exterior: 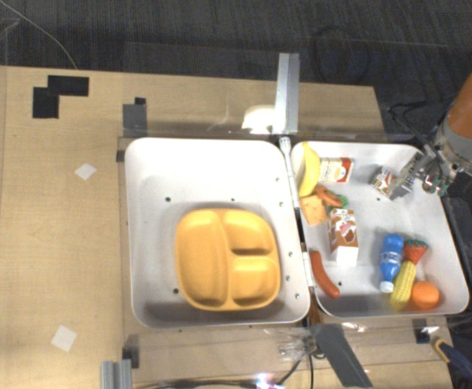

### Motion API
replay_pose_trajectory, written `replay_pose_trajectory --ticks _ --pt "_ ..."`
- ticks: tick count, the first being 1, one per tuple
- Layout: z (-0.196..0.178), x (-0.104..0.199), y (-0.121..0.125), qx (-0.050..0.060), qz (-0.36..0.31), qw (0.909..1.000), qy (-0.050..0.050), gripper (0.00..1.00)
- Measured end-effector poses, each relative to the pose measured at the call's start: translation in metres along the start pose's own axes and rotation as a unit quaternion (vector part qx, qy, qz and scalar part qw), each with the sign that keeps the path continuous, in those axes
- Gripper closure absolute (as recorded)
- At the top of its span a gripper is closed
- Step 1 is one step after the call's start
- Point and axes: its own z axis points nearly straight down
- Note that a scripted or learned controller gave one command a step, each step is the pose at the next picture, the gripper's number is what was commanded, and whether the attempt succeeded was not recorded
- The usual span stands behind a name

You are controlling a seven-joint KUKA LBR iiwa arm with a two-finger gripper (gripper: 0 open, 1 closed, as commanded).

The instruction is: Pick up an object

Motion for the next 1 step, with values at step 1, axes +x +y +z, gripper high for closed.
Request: replay_pose_trajectory --ticks 1 --pt "0.0606 0.0448 -0.0312 0.0 0.175 0.9846 0.001 1.0"
